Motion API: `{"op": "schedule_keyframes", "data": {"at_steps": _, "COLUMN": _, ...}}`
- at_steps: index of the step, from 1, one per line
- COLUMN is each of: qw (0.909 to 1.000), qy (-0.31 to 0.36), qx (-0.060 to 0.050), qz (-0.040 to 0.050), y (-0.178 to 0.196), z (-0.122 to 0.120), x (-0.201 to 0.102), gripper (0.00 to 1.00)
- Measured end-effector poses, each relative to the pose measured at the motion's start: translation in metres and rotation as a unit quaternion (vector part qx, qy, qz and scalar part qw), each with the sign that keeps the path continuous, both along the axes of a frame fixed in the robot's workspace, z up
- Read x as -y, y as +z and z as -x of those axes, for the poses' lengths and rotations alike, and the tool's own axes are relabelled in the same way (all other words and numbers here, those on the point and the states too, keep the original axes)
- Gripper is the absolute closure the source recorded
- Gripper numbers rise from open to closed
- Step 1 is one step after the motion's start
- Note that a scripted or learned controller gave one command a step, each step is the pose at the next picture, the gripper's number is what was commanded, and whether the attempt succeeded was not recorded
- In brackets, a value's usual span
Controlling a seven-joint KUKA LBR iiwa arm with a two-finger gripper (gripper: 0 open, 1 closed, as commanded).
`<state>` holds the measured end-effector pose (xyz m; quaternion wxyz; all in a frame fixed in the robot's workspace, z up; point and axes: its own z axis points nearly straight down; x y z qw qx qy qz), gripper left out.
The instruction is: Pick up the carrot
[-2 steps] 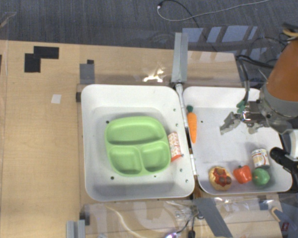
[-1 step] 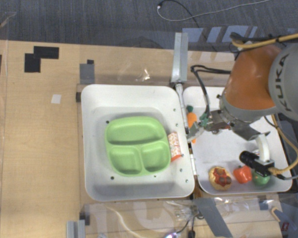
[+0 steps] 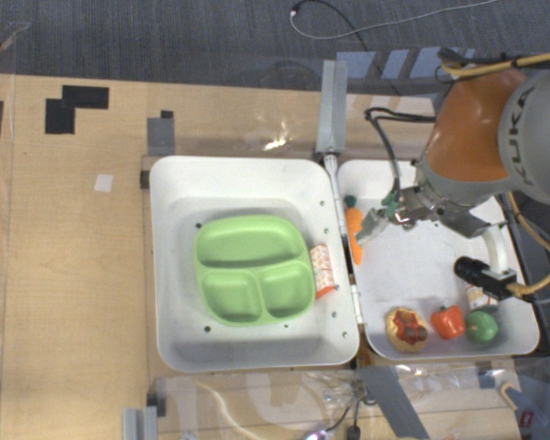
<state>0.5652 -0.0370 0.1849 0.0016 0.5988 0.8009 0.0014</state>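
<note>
Camera view has the carrot [image 3: 353,232] lying in the right bin [image 3: 412,287], hard against that bin's left wall, its green top pointing away from the camera and its orange body running toward it. The gripper [image 3: 374,224] hangs just beside it, on the carrot's right; one finger [image 3: 367,227] shows as a pale prong angled down toward the carrot, and the fingers look apart with nothing between them, though the second finger is hard to pick out against the wrist hardware.

By its look the carrot is a small toy: light, stiff, smooth and likely slippery, tapering toward the tip, so it may roll or squirt out under a pinch. I would judge the thick middle the best hold, fingers across its width. The wall leaves little room for a finger on the far side of it. The carrot's lower end blurs into the dark seam between the bins, and the arm's bulk hides the bin floor behind the fingers.
</note>
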Motion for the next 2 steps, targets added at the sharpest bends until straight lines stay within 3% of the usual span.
{"op": "schedule_keyframes", "data": {"at_steps": 1, "qw": 0.9878, "qy": -0.156, "qx": 0.001, "qz": -0.0005, "y": -0.089, "z": -0.031, "x": 0.048, "gripper": 0.0}}
{"op": "schedule_keyframes", "data": {"at_steps": 2, "qw": 0.9894, "qy": -0.145, "qx": 0.001, "qz": -0.0009, "y": 0.001, "z": -0.028, "x": -0.052, "gripper": 0.0}}
